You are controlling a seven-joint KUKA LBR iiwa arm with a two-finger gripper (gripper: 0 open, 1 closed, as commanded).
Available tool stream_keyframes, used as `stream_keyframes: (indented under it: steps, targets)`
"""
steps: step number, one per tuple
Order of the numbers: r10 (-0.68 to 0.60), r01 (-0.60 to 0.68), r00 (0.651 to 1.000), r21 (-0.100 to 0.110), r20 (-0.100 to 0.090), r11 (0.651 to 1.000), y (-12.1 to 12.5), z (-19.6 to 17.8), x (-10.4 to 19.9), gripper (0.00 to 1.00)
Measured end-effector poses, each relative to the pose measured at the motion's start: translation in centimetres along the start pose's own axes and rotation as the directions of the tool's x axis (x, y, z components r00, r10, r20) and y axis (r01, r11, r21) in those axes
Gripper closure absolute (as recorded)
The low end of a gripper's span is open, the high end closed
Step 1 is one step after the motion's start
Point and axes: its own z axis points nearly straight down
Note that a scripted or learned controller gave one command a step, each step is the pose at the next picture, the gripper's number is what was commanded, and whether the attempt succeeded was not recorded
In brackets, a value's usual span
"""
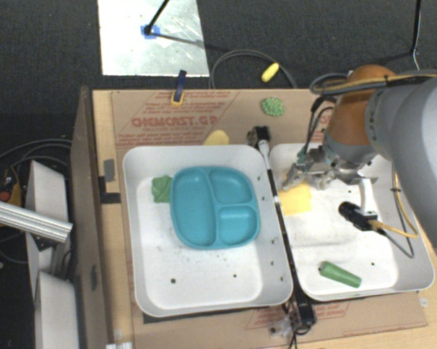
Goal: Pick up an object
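Grey arm (411, 125), orange band (350, 117) (above wrist), silvery end effector (302, 175).

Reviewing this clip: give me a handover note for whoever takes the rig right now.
Claw: low in the right bin, just above the yellow block; nothing visibly held.
Things: yellow block by that bin's left wall, green stick near its front; blue plate and green scrap in the left bin.
Done: nothing lifted.
Left: grasp one thing, raise it.

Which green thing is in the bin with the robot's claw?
The long green one in the right bin. The other green piece sits beside the blue plate in the left bin; the round one lies outside, on the cardboard.
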Motion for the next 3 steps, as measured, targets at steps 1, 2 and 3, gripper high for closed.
stream_keyframes:
  steps: [1, 2, 3]
  targets:
    - [0.003, -0.003, 1.000, 0.004, 0.001, 1.000, -1.3, 0.1, -0.7, 0.00]
    - [0.004, -0.004, 1.000, 0.003, 0.001, 1.000, -2.0, 0.0, -1.5, 0.00]
    - [-0.002, 0.002, 1.000, -0.004, 0.001, 1.000, 3.5, -0.1, -0.6, 0.00]
